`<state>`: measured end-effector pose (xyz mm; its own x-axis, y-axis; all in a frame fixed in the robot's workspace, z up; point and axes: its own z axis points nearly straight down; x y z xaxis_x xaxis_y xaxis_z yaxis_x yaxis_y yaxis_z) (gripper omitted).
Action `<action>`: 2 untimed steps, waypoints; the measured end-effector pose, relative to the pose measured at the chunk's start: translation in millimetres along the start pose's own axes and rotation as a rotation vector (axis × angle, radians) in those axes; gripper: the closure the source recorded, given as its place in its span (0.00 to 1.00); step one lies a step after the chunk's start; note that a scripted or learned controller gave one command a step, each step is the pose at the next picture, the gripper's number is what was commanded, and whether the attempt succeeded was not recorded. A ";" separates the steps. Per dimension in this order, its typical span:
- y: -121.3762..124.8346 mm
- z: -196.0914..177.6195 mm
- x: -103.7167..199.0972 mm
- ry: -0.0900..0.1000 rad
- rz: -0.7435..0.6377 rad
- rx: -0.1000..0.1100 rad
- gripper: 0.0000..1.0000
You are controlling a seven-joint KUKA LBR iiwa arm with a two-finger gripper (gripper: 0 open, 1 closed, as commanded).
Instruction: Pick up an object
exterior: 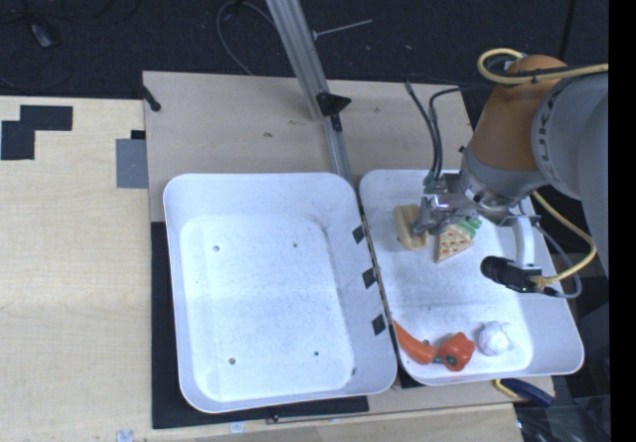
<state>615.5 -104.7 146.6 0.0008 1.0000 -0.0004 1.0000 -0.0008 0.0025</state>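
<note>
The right bin serves as the landmark. In its upper part, near the wall it shares with the left bin, lies a tan, bread-coloured block. Just beside that, toward the bin's middle, sits a wedge-shaped piece, pale with speckles and a bit of green at its top edge. Along the bin's near edge lie an orange carrot-like piece, a red pepper-like thing touching it, and a white crumpled ball just beside those.

The middle of the right bin's floor is bare white between the upper pair and the lower three. The left bin's floor shows only a few small dark dots.

The gripper hangs over the right bin's upper part, directly between the tan block and the wedge, close to both. Whether its fingers are spread or pressed together cannot be told, nor whether they touch either thing.
</note>
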 end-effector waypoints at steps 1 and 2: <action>9.5 -47.1 -2.5 0.000 0.000 -0.001 1.00; 12.4 -109.3 -1.2 0.000 -0.001 -0.002 1.00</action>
<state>627.7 -105.9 256.0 0.0002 1.0000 -0.0005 1.0000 -0.0002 0.0045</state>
